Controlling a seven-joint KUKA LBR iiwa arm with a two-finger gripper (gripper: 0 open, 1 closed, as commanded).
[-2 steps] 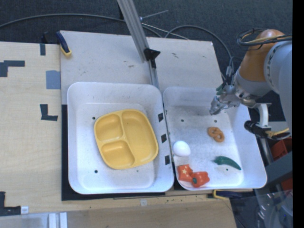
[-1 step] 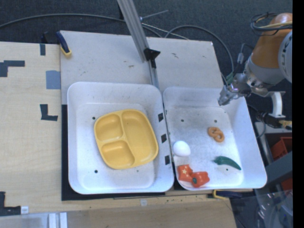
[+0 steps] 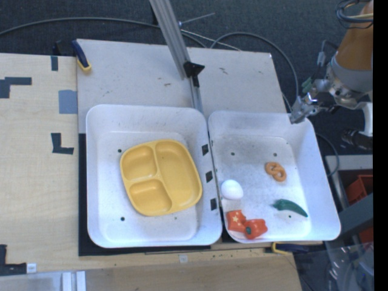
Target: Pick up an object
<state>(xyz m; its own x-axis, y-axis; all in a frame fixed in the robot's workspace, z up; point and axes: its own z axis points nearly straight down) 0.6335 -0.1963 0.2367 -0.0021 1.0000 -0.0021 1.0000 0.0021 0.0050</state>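
The right bin [image 3: 321,180] holds, at its near edge, a red object [image 3: 245,224], then a green object [image 3: 290,207], a white egg [image 3: 231,190] and an orange pretzel [image 3: 275,171]. The left bin [image 3: 97,162] holds a yellow divided tray [image 3: 160,176]. The gripper [image 3: 299,113] hovers over the right bin's far corner, well apart from all objects.

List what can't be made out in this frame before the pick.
- Gripper, camera view: small and dark at the right bin's upper corner; finger state unreadable.
- Arm: cut off by the right edge.
- Red object: too small and blurred to identify.
- Green object: too small to identify.
- Orange object: blurred, shape unclear.
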